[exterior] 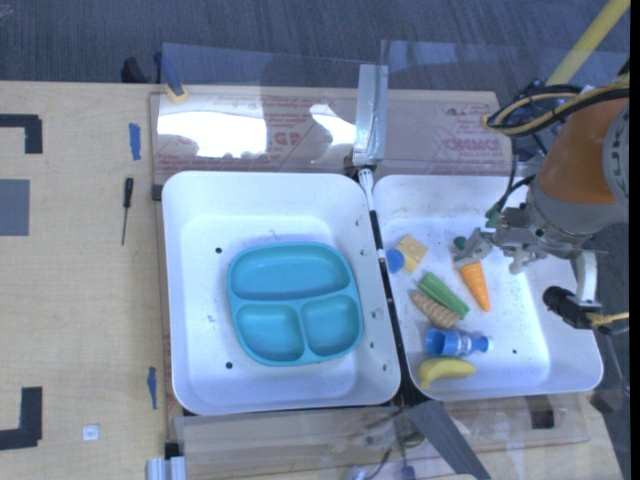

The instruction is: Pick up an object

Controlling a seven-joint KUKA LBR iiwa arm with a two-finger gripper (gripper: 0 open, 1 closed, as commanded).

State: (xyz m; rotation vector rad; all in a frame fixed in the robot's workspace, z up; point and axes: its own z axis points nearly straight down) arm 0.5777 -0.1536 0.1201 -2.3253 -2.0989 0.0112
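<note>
Poised low over the right bin [575, 363], the end effector [488, 249] sits at the top end of the orange carrot [476, 284], and whether it is spread or closed, or has any hold on the carrot, cannot be told from this slanted view. The carrot lies on the bin floor, pointed end toward the front, just right of a green piece [442, 295] and a tan ridged piece [434, 311]. Below those lie a blue bottle [455, 344] and a yellow banana [446, 370]; a yellow wedge [411, 251] and a small blue cap [394, 261] sit near the divider. The left bin [190, 218] holds a blue divided tray [294, 301].

For a good grasp, I would judge that centering on the carrot's thick upper half and closing across its width is safest, since the tapered tip could slip out.

The wrist housing hides the contact area, the arm is cut off at the right edge, and the carrot's leafy top is hard to make out.
</note>
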